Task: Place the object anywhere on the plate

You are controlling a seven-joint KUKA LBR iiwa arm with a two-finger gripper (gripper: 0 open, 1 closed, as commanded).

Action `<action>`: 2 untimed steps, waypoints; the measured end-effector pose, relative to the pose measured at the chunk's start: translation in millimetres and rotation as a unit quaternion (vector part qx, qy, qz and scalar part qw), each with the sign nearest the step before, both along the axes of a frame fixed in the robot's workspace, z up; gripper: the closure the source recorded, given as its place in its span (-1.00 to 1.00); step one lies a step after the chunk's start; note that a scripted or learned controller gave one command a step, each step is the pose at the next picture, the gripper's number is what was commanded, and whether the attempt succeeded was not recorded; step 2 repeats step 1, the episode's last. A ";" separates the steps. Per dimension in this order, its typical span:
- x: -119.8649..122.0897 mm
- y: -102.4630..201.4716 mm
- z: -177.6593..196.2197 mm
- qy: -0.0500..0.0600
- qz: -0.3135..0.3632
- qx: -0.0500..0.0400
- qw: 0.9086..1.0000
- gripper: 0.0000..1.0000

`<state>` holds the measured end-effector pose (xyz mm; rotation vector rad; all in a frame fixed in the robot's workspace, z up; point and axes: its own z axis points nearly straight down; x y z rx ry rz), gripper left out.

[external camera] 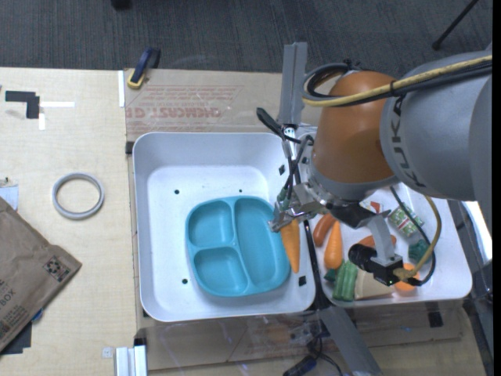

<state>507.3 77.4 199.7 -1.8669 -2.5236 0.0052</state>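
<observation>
The arm (391, 131) reaches in over the wall shared by the two white bins, and its jaws hang at the right rim of the left bin (149, 210). A carrot (291, 245) sits just under the fingertips, thick end up among them and tip pointing toward the bin's near edge. The jaws look closed around that upper end, but the wrist hides much of the contact, so how firm the hold is cannot be judged.

The blue divided plate (235, 245) lies in the left bin toward its near-right corner. The carrot runs along the plate's right rim, hanging more over the rim and the bin floor beside it than over a compartment.

The main risk is letting go here: the carrot would likely strike the raised rim and roll off into the narrow gap between plate and bin wall. A pinch only at the end also lets it swing or slip out as the arm moves. The right bin (454, 280) holds more carrots (333, 241) and other toy food near the wall.
</observation>
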 end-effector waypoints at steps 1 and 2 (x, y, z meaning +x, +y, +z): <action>0.1 -0.2 0.1 0.000 0.000 0.000 1.000 -1.00; 0.1 -0.2 0.1 0.000 0.000 0.000 1.000 -1.00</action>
